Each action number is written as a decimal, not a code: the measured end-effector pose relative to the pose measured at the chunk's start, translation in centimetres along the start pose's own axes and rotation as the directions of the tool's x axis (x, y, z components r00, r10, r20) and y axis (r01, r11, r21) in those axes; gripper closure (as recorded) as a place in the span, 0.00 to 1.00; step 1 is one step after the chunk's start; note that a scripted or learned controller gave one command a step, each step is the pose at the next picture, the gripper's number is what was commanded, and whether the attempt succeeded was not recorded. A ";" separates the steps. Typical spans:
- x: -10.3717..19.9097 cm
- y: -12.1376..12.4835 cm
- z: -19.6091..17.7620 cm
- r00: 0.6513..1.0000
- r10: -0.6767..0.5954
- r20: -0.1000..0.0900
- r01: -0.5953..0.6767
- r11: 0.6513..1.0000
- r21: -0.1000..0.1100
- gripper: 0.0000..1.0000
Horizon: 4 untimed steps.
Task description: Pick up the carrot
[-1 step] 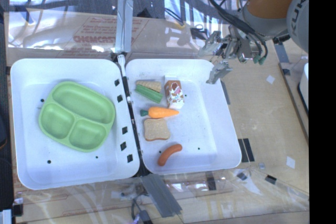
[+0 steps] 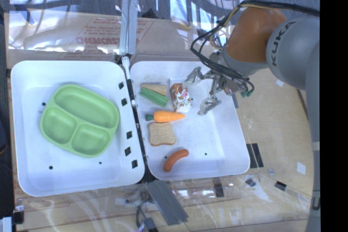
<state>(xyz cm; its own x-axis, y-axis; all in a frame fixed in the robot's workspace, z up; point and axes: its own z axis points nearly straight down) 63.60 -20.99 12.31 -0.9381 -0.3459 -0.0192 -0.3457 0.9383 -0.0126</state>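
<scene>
Sausage (image 2: pixel 175 160) lies frontmost | carrot (image 2: pixel 167 116) loose mid-bin, untouched | gripper (image 2: pixel 202 92) above right, fingers apart, empty, probably lining up

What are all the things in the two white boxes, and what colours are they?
Plate: 1, light green with three compartments, in the left bin.
Carrot: 1, orange with a green top, middle of the right bin, lying flat.
Toast slice: 1, tan, just below the carrot.
Sausage: 1, orange-red, near the front of the right bin.
Sandwich piece: 1, tan with a green layer, upper left of the right bin.
Small packet: 1, white with red and brown print, right of the sandwich piece.
Bins: 2, white, side by side.
Gripper: 1, metal, above the right bin's upper right part, apart from the carrot.
Arm: 1, grey with an orange band, from the right.
</scene>
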 end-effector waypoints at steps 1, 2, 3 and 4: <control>0.2 6.4 0.9 0.990 0.140 0.022 -0.141 0.990 0.012 0.00; 1.7 9.6 0.8 0.865 0.500 0.033 -0.500 0.866 0.003 0.00; 1.2 9.6 -0.7 0.870 0.492 0.041 -0.492 0.871 0.003 1.00; 1.2 19.0 -7.4 0.869 0.495 -0.017 -0.495 0.869 -0.004 1.00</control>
<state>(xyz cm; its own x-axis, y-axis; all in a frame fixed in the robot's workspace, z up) 55.73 -3.54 19.49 -0.9864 0.1642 -0.0060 0.1642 0.9864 0.0023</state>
